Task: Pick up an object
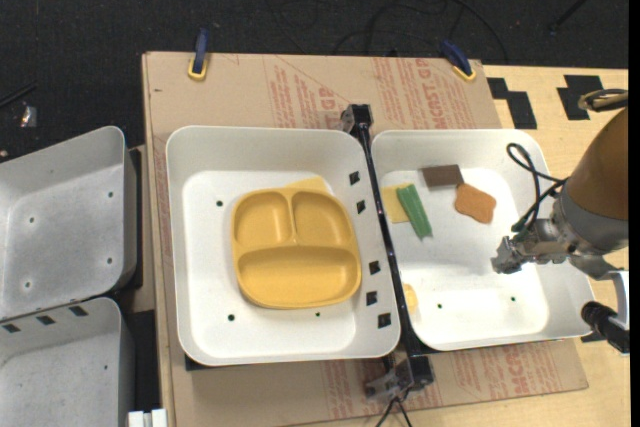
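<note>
Just left of the hand, up and across the right bin's floor, lies an orange chunk, the closest loose piece to it. Beyond that chunk, farther left and slightly higher, sits a small brown block, and left again a green stick rests at a slant with a pale yellow piece touching its side by the divider. A small yellow scrap lies low against the divider, left of and below the hand. The hand itself hangs low over the right bin's right half, near the floor; whether it is spread or closed cannot be told from this angle, and nothing is visible in it. Behind it, to the right, the grey arm and its orange band enter. Well to the left of the hand, the left bin carries a yellow divided tray. Both bins sit on a cardboard-covered surface fixed with two blue-and-yellow clamps.
</note>
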Controlling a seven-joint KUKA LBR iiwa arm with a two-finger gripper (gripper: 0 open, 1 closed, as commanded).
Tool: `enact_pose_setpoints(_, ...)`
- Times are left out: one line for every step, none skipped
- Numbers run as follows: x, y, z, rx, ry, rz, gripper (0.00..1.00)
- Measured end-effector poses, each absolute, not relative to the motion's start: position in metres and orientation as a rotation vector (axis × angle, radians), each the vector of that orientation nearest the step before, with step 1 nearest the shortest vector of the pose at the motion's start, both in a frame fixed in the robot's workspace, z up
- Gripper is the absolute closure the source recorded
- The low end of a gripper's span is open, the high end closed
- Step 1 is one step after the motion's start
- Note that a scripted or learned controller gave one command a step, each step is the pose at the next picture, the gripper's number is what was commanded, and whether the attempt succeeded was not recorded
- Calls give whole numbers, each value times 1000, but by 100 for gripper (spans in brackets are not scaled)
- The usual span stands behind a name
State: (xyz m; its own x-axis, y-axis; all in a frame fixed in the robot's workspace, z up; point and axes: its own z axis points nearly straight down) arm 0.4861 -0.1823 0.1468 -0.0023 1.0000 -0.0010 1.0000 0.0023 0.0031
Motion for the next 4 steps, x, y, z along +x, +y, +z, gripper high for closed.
enact_pose_setpoints(486,-188,209,2214,2219,4,100)
enact_pose_setpoints(488,-188,262,2213,2220,4,100)
enact_pose_setpoints(497,-142,252,2213,2229,2,100)
enact_pose_setpoints(506,-83,240,2214,2231,2,100)
